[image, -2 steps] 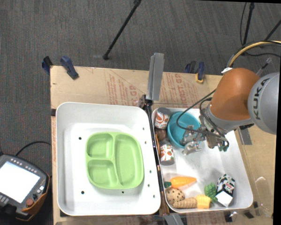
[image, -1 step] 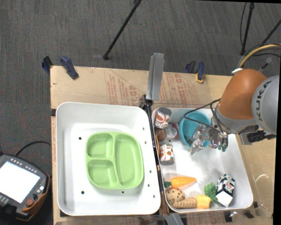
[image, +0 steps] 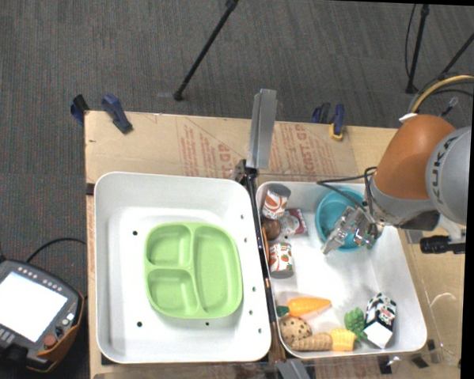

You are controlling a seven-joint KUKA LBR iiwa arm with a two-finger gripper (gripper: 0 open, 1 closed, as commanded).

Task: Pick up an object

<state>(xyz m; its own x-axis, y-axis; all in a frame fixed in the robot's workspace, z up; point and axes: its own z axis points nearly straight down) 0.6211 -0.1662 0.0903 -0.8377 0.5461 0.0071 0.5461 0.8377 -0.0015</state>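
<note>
My gripper [image: 344, 236] hangs over the right bin [image: 391, 268], at the lower edge of a teal bowl [image: 332, 209] in the bin's back part. Nothing shows between its fingers. To its left lie two small cans, one upright [image: 276, 200] and one on its side [image: 281, 259], with a dark round item [image: 271, 228] and a small packet [image: 294, 222] between them. Along the bin's front are a carrot [image: 308, 306], a cookie [image: 295, 328], a cone-shaped piece [image: 314, 342], a corn piece [image: 341, 338], a green broccoli [image: 355, 320] and a small milk carton [image: 381, 319].
The left bin [image: 124, 218] holds a green divided plate [image: 193, 270]. A grey upright post [image: 262, 134] stands behind the seam between the bins. A tablet-like pendant [image: 24, 312] sits on the floor at the lower left. Blue clamps [image: 114, 111] grip the bench's back edge.
</note>
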